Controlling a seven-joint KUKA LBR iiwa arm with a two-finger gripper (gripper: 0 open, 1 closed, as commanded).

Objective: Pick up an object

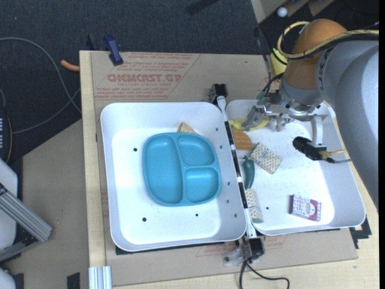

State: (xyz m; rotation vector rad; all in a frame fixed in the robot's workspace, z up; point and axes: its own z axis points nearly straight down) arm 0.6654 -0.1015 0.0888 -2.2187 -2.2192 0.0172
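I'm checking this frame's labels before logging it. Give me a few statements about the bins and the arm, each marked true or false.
1. The blue divided plate lies in the left bin. True.
2. The gripper hovers over the left bin. False: it is at the far end of the right bin.
3. The small maroon packet lies in the right bin. True.
4. The blue plate has five compartments. False: it has three.

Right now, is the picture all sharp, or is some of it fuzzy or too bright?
In the camera view, the blue plate looks fairly sharp; the big grey arm is soft and fuzzy because it is close to the camera; the left white bin is bright but still shows soft shadows along its walls.
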